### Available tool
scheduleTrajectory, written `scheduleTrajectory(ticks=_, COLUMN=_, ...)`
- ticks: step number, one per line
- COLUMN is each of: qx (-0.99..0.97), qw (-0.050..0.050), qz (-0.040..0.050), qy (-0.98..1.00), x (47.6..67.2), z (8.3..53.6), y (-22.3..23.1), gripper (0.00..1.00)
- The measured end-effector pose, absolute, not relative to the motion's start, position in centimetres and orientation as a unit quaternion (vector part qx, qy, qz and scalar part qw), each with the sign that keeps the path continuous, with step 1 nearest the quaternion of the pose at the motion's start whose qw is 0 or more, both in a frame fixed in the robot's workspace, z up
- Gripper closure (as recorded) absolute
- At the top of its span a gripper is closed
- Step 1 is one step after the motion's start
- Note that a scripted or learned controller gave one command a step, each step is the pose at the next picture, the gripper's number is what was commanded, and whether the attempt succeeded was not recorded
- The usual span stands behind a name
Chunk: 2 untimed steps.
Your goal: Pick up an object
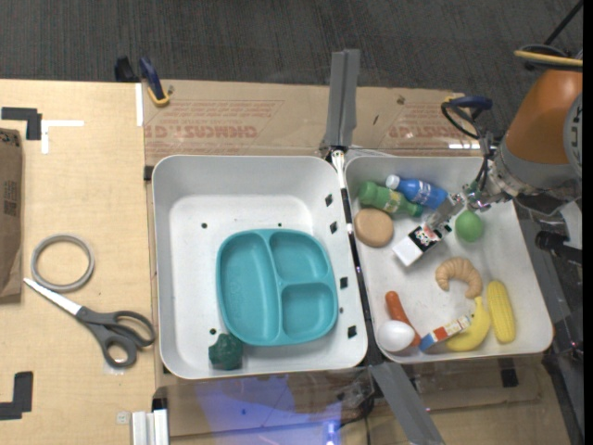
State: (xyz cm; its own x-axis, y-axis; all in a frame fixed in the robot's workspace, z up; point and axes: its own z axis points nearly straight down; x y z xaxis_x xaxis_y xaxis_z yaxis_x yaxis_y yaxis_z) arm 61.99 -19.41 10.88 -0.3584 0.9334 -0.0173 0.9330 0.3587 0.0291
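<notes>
My gripper (450,213) reaches in from the right over the back of the right bin (533,341). It hangs between a green ball (470,227) and a small white box (419,241), just in front of a blue bottle (417,191) and a green bottle (384,197). Also in this bin are a round tan bun (374,227), a croissant (460,272), a corn cob (501,310), a banana (473,330), a white egg (397,336), a red sausage (396,305) and a small red and white tube (447,330).
The left bin (176,248) holds a teal divided plate (276,286) and a dark green lump (225,351) at its front corner. On the bench to the left lie scissors (102,325) and a tape roll (62,261). The orange-banded arm (547,123) stands over the right bin's back right corner.
</notes>
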Motion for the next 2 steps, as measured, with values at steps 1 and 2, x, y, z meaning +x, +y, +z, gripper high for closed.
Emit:
scheduleTrajectory(ticks=1, qx=0.613, qw=0.016, qz=0.0069, qy=0.790, x=57.3, z=10.8, y=-17.4, gripper=0.00)
scheduleTrajectory(ticks=2, qx=0.613, qw=0.018, qz=0.0105, qy=0.790, x=57.6, z=12.1, y=-17.3, gripper=1.00)
